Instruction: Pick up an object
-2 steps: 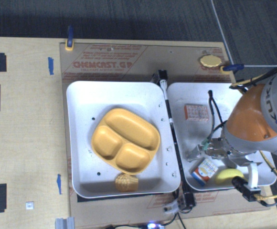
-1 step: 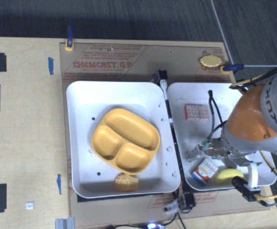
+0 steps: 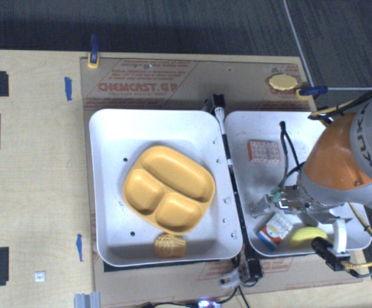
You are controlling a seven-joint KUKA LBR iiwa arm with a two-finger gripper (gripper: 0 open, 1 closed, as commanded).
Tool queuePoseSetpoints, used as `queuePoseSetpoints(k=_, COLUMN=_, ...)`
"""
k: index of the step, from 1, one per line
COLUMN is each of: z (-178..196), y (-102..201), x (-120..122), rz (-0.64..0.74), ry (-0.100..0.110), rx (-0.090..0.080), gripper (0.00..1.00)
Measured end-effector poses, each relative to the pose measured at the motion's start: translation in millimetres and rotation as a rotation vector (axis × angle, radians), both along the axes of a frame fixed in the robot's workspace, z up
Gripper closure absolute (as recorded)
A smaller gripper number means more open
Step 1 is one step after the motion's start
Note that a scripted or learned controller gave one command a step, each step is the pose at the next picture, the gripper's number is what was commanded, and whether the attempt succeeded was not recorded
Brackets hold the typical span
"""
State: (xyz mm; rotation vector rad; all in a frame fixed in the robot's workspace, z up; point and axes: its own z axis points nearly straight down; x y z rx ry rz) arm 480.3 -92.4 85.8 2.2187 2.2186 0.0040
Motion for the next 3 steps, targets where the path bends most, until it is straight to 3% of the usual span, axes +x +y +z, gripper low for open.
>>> queuePoseSetpoints(k=3, z=0.1, y=-1.3, x=0.3, rz=0.0, ry=-0.001, rx=-0.001, gripper=0.0)
